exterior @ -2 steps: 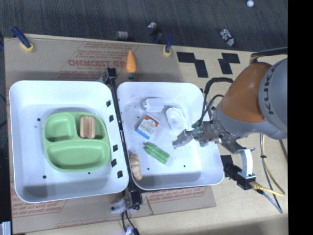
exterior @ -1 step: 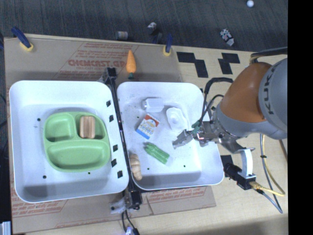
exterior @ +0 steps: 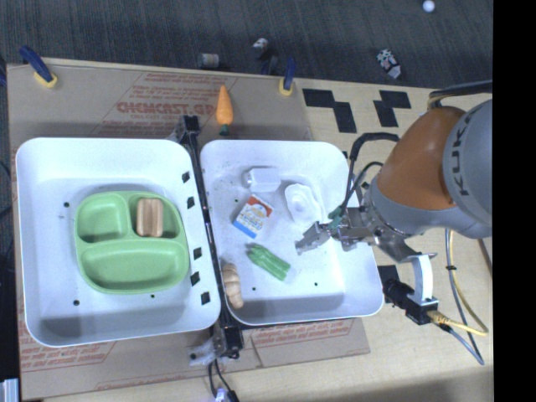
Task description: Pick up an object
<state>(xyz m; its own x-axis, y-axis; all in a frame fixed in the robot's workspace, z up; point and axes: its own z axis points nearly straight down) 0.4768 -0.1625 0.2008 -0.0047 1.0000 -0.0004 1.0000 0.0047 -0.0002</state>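
Two white bins sit on cardboard. Over the right bin [exterior: 356, 296], the gripper [exterior: 308, 239] hovers beside a green object [exterior: 268, 261]. I cannot tell its state.

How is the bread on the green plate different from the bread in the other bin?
The bread on the green plate is a straight, squarish slice lying in a plate compartment. The bread in the right bin is a curved, croissant-like piece lying against the bin's left wall. Both are tan-brown.
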